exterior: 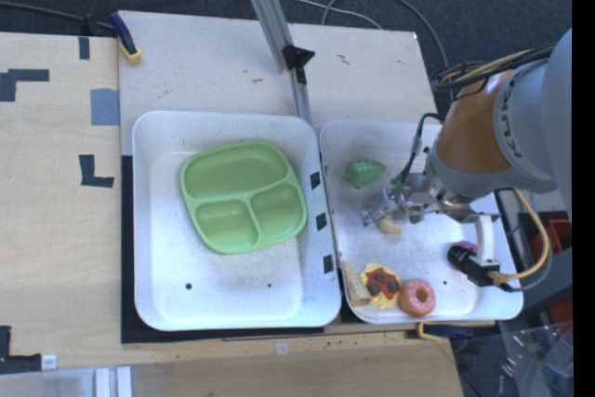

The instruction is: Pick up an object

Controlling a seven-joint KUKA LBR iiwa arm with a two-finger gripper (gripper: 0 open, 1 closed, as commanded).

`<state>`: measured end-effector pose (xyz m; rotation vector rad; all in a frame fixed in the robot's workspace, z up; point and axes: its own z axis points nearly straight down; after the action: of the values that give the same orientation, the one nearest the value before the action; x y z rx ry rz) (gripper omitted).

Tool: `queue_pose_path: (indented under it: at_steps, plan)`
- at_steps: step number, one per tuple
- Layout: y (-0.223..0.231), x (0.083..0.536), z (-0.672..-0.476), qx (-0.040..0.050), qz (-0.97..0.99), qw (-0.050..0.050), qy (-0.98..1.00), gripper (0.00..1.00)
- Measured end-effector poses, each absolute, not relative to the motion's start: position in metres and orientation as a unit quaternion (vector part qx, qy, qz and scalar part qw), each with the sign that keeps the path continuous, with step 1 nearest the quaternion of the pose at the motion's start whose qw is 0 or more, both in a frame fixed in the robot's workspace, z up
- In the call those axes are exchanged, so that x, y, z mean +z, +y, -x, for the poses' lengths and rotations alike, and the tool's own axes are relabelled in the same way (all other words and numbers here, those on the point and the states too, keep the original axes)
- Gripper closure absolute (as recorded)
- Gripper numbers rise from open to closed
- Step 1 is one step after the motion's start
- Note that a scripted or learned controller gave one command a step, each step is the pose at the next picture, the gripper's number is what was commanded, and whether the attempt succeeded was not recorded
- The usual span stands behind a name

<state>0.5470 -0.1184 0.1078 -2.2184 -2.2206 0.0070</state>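
Note:
My gripper (389, 211) is low in the middle of the right bin (353, 138), right over a small tan object (390, 223) that peeks out beneath it. A green leafy toy (363, 171) lies just up and left of the gripper. At the bin's front edge sit a pizza slice toy (376, 284) and a pink doughnut (417, 297). The arm's orange band (469, 139) hangs over the bin's right side.
The left bin (153, 200) holds a green divided plate (244, 195). A grey metal pole (268, 0) slants down from the top to the bins' shared back corner. A blue and yellow clamp (125, 37) grips the bench's far left edge.

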Motion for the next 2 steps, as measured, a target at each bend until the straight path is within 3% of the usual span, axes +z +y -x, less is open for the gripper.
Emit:
queue_pose_path:
  at_steps: [1, 2]
  plan:
    - [-0.1182, 0.0891, -0.547, 0.0008, 0.706, 0.0, -0.708, 0.0]
    - [-0.1175, 0.0991, -0.5469, 0.0007, 0.706, 0.001, -0.708, 1.0]
